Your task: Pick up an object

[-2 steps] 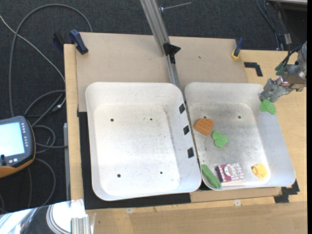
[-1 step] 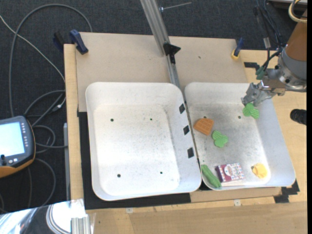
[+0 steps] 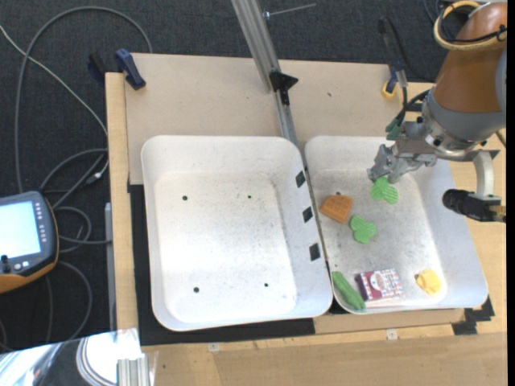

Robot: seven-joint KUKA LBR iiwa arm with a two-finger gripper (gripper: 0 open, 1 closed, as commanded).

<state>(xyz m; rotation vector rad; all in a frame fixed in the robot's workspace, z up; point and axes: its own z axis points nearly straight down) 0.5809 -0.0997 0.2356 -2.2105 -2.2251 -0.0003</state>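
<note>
My gripper [image 3: 385, 173] hangs over the upper part of the right bin [image 3: 451, 240]. A small ridged green piece [image 3: 385, 191] shows right at its tip, and I cannot tell whether it is held or lies on the bin floor. Lower in the same bin lie an orange wedge [image 3: 336, 208] and a second green piece [image 3: 364, 230]. Along the bin's front edge are a long green item [image 3: 348, 290], a maroon and white packet [image 3: 380, 285] and a small yellow item [image 3: 430, 281].
The left bin [image 3: 217, 232] sits beside the right one, with black clips [image 3: 306, 213] on the shared rim. A metal pole [image 3: 257, 39] slants up from between the bins. A black part of the arm [image 3: 471, 203] juts over the right bin's right edge.
</note>
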